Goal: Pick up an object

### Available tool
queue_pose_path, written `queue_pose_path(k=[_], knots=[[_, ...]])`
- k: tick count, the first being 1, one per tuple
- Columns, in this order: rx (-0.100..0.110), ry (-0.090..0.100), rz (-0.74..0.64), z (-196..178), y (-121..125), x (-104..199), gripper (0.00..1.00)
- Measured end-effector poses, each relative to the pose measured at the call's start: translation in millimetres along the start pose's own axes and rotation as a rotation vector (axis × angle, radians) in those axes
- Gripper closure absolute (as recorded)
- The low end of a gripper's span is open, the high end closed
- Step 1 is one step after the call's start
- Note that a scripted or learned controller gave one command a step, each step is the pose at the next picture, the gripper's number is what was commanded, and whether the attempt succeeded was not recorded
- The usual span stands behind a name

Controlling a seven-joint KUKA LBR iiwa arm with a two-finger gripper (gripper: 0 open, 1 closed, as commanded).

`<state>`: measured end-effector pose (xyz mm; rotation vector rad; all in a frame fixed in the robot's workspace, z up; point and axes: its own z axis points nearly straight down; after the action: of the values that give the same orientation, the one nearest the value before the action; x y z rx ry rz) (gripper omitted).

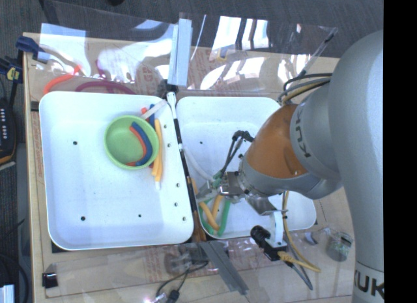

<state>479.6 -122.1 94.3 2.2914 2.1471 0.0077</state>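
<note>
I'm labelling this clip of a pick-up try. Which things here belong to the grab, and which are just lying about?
In play: the gripper, down in the right bin; the yellow sticks and green stick lying by it.

Lying about: the green bowl in the left bin; the orange stick beside that bowl; the red loop behind the bins.

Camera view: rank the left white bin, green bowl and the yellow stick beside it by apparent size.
1. left white bin
2. green bowl
3. yellow stick, about as long as the bowl is wide, far thinner
</note>
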Motion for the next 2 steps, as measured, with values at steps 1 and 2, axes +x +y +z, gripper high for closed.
queue_pose_path(k=[1, 2], knots=[[-0.012, 0.0, -0.005, -14.5, 4.6, 0.1, 1.0], [-0.009, 0.0, -0.006, -13.5, 3.6, 0.3, 0.0]])
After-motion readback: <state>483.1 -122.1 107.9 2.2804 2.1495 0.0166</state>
